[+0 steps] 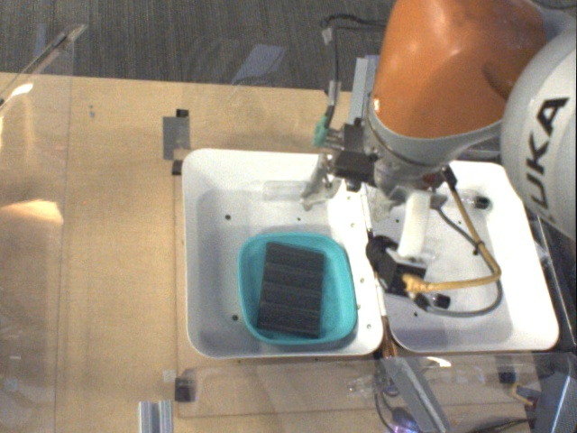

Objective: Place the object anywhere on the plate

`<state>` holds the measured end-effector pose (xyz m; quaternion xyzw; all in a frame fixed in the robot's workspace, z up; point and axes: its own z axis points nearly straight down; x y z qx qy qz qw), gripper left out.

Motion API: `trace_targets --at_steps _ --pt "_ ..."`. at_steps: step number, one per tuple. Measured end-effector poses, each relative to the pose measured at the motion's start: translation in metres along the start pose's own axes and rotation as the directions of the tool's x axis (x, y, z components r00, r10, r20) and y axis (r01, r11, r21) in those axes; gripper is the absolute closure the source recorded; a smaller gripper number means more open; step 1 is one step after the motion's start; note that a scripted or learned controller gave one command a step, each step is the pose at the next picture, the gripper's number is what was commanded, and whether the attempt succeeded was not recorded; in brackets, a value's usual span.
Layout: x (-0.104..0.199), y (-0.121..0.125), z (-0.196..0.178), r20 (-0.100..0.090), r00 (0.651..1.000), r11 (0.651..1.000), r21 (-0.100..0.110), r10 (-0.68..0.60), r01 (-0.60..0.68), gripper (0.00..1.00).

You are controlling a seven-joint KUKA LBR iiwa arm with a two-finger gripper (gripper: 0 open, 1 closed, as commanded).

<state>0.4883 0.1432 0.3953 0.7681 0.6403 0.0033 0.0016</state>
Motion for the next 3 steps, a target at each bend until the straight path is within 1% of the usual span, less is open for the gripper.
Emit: trace_targets --at_steps 1,2,3 --pt "-0.08 0.015 -0.042 -0.001 1.0 1.0 -0.007 -0.021 0.021 0.0" --pt "-0.078 0.018 -0.054 -0.003 1.0 0.999 -0.017 -0.028 0.028 1.0" --pt "-0.033 0.074 0.038 0.001 0.983 0.983 0.003 -0.186 0.186 1.0"
